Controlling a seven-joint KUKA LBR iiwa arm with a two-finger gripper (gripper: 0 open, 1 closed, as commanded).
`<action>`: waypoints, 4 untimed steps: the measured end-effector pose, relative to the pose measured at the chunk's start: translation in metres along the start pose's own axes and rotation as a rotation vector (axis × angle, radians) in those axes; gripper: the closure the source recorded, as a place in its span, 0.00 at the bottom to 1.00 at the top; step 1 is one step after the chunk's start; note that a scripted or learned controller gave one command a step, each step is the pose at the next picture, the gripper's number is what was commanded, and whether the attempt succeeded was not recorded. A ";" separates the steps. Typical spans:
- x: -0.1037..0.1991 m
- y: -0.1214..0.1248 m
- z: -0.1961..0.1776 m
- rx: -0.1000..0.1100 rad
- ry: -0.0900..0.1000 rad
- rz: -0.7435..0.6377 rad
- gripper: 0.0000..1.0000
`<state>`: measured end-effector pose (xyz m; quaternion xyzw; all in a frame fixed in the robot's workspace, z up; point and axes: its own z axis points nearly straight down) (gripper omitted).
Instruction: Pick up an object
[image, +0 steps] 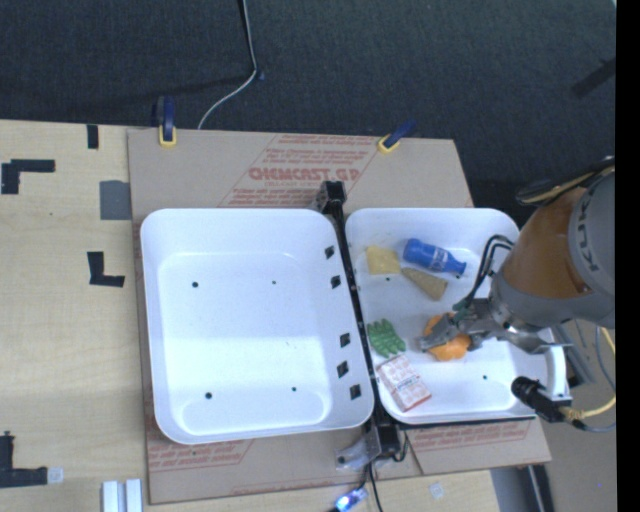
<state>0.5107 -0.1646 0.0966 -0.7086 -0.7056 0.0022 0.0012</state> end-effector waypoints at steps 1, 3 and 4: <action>0.005 -0.006 0.008 -0.014 -0.003 -0.004 1.00; 0.067 -0.020 0.008 -0.017 -0.005 -0.004 1.00; 0.138 -0.027 -0.094 -0.011 0.004 -0.014 1.00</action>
